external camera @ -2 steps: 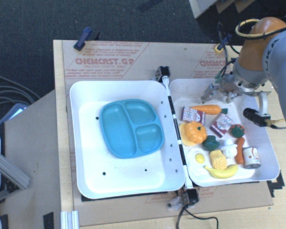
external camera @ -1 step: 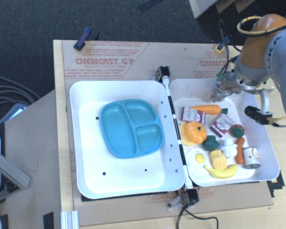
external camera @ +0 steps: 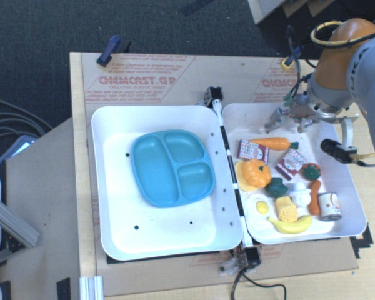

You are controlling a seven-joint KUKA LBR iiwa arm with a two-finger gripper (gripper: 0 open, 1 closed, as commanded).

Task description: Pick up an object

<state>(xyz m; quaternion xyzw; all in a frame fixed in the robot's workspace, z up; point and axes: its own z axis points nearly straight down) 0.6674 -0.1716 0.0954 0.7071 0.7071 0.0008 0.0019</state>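
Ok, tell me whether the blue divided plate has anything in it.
Empty. The blue divided plate shows three bare compartments; the toy food lies in the right bin.

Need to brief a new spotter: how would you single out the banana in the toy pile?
Look at the right white bin, then its near edge, farthest from the gripper. The banana lies there, under the corn cob: the only long, curved, plain yellow piece.

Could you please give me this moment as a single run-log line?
arm: over right bin's far end | gripper: above carrot, holding nothing seen | right bin: toy food untouched | left bin: blue tray
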